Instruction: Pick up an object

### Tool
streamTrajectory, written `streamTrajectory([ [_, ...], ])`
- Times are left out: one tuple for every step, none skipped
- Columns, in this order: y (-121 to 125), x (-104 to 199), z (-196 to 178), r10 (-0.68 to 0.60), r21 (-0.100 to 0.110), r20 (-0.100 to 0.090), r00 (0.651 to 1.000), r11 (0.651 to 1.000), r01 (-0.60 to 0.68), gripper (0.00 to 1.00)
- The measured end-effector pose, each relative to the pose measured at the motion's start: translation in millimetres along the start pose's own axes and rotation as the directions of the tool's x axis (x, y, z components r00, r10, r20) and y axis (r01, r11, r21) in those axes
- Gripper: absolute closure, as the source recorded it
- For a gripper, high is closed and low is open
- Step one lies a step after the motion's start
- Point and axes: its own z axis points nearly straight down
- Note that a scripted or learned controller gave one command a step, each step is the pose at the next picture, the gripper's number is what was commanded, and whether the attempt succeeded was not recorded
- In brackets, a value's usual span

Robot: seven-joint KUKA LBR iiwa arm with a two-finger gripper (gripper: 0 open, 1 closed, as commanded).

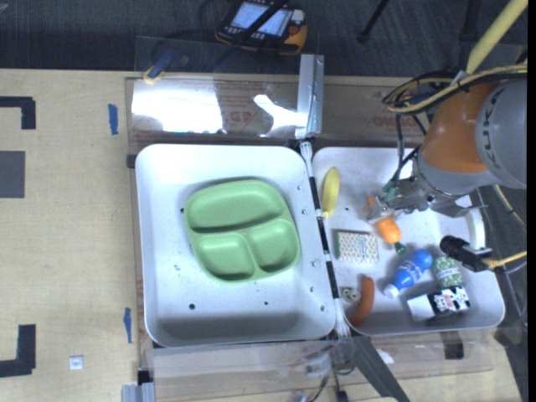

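Note:
My gripper [389, 202] hangs low over the middle of the right bin [356, 162], with the grey arm and its orange band coming in from the upper right. A small orange object [388, 229] lies just below the gripper, close to it; whether they touch is unclear. A yellow banana [330, 189] lies to the left by the bin's wall. A dotted, patterned pad [354, 246] lies flat near the centre. A blue and white bottle [410, 272] lies on its side to the right of the pad.
A brown sausage [362, 300] lies at the right bin's front left. A black and white box [444, 302] and a small green-labelled container [448, 270] sit at the front right. The left bin [159, 224] holds a green divided plate [243, 227].

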Motion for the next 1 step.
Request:
streamTrajectory([
  [8.1,81.9,-86.8,-0.118,0.009,-0.003,0.993,0.993,0.118,1.0],
])
